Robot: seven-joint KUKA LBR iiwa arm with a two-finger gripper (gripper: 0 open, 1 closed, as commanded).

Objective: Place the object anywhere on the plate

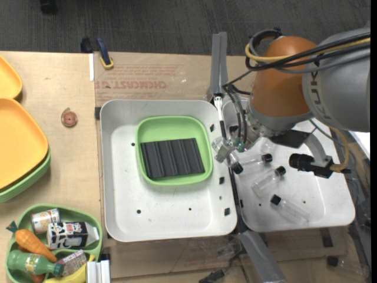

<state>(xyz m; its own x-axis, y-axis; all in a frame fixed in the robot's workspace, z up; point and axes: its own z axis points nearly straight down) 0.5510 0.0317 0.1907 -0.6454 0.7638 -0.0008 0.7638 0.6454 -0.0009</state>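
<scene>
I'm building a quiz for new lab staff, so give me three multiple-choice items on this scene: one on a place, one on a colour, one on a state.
1. Where is the green plate?
A. In the left white bin
B. In the right white bin
C. On the wooden bench

2. What colour is the ridged mat on the plate?
A. Orange
B. Dark grey
C. White

3. How do the clear vials in the right bin rest?
A. Standing upright
B. Stacked on the plate
C. Lying on their sides

Answers: 1 A, the plate sits inside the left bin; 2 B, the mat looks dark grey; 3 C, the black-capped vials lie flat, scattered.

Glossy green plastic plate (201, 135) holds a matt ribbed dark slab (172, 158).
</scene>
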